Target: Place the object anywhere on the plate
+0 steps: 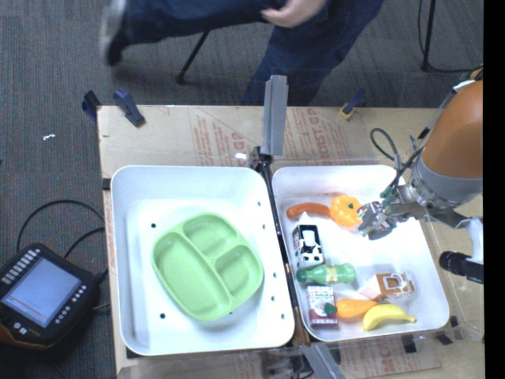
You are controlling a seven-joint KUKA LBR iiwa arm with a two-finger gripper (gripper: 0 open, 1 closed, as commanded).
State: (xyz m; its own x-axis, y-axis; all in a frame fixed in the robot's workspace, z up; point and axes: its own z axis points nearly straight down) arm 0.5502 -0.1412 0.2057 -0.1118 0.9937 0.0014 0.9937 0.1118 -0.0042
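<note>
A light green divided plate (207,265) lies in the left bin (126,212). My gripper (374,219) hangs low in the upper part of the right bin (418,243), just right of an orange-yellow toy pepper (346,210). It touches or nearly touches the pepper's right side; I cannot tell which. An orange sausage (308,209) lies left of the pepper. Nothing shows as lifted from the bin floor.
Also in the right bin are a black-and-white carton (308,245), a green bottle (325,274), a red juice box (321,304), a carrot (355,307), a banana (387,316) and a small brown box (394,284). A person sits beyond the bench (268,14). A pendant (41,289) lies on the floor at left.
</note>
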